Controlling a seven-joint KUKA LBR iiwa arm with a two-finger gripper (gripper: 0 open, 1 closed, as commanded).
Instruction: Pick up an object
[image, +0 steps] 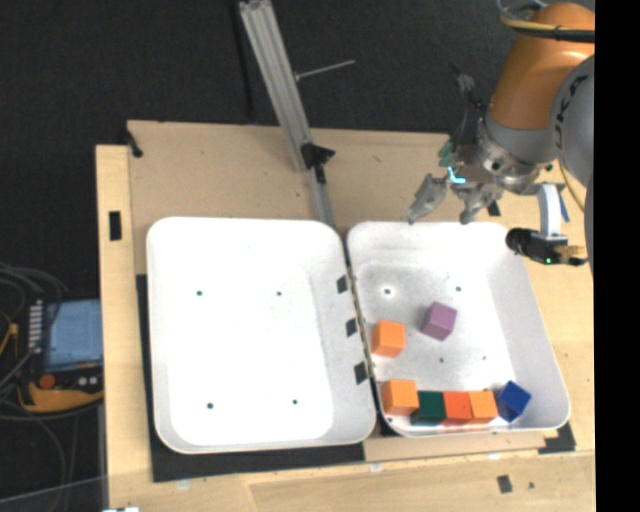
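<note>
My gripper (446, 207) hangs above the far rim of the right bin (520, 290), its two fingers spread open with nothing between them. Well below it in that bin lie a purple cube (438, 320) and an orange cube (388, 338) near the middle. Along the bin's near wall sits a row of blocks: an orange one (401, 396), a dark green one (431, 406), two more orange ones (470, 405), and a blue one (513, 399) at the right end.
The left bin (250, 330) lies beside the right one, joined by black clips along the shared edge. A slanted metal pole (285, 95) rises behind the bins. A blue device with cables (65, 340) sits off the bench at the left.
</note>
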